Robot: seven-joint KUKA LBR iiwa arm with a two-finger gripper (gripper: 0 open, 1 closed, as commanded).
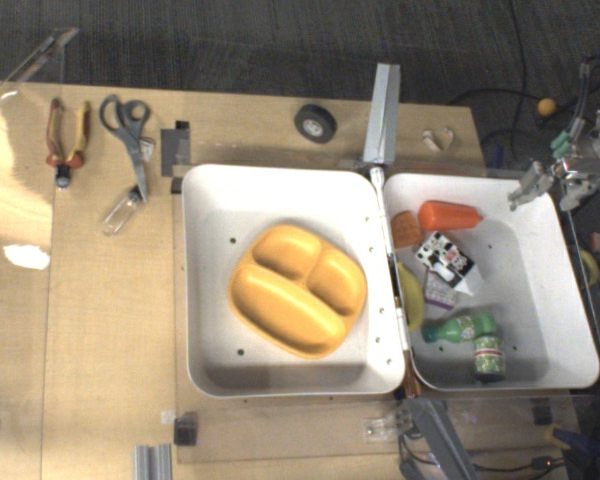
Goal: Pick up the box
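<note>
On the far left of the bench, red-handled pliers (64, 140) and scissors (130, 138) are lying side by side, with a roll of black tape (315, 123) sitting farther right. The left bin (210, 268) is holding a large yellow moulded tray (298, 290). In the right bin (550, 298), the box (446, 257), black and white, is lying toward the bin's left side, just near of an orange carrot-shaped piece (450, 214) and far of a green bottle (462, 328); a banana (411, 298) is resting along the left wall. The gripper (560, 173) is hovering over the bin's far right corner, well apart from the box; how it is set is something I cannot tell.
</note>
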